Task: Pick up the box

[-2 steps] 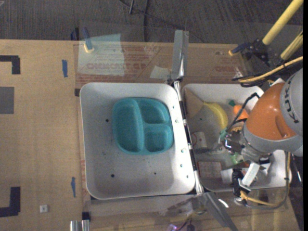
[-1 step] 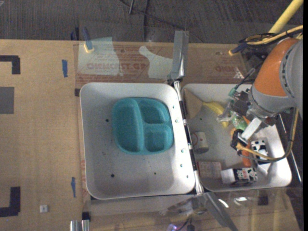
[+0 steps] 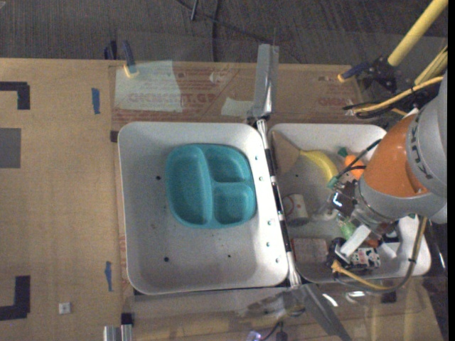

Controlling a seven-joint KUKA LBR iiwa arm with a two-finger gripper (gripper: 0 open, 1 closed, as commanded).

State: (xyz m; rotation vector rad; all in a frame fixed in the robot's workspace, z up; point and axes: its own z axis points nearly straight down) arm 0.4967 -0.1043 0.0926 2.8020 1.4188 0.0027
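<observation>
Here the arm [image 3: 416, 165] reaches in from the right and hangs over the right bin [image 3: 284, 142], its orange band covering much of the bin's far side, and the end effector [image 3: 348, 212] sits low among the clutter near the middle of that bin; whether it is apart or together I cannot tell, since the wrist and cables hide its tips. The box [image 3: 297, 207], as best I can judge, is the small tan block lying on the bin floor close to the divider, just left of the end effector and apart from it, with nothing pressed against its visible faces. A flat brownish item [image 3: 311, 248] lies nearer the front wall and could also be taken for a box, so the target should be settled before descending. To do this step well, the end effector should shift toward the divider until it is centred over the tan block, then turn so it spans the block's shorter side, and come straight down. The bin wall stands close on the left, so the approach needs room there, or a tip may land on the rim. The yellow banana-like object [image 3: 318, 164] lies behind and a printed packet [image 3: 364, 256] sits to the front right; both are near enough to be nudged by a sweep. The left bin [image 3: 142, 261] holds a teal divided plate [image 3: 211, 184] and plays no part here.
</observation>
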